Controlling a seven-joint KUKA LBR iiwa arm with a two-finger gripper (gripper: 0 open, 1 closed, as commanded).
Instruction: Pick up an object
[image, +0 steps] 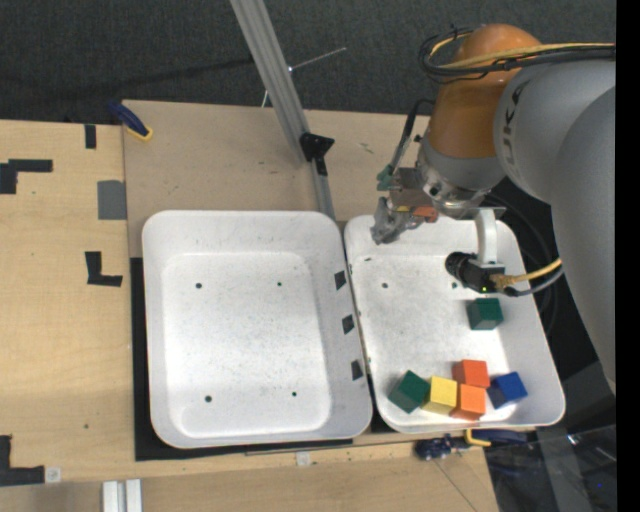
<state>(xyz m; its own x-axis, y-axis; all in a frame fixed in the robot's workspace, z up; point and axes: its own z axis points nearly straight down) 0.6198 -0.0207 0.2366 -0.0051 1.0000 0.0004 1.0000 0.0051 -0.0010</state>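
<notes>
Light is even and fairly bright, falling from above; the white bin (240, 320) left of the fingers (385, 232) glares mildly on its floor. Soft shadows gather under the bin rims and beside the blocks (458, 388) below the fingers. The fingers look slightly blurred, perhaps from motion; edges darken.

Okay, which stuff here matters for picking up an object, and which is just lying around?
For the job:
gripper, raised at the right bin's far left corner
right bin
green block alone
cluster near the front: green, yellow, two orange, blue

Lying about:
left bin
metal pole
black tape marks on the bench
</notes>
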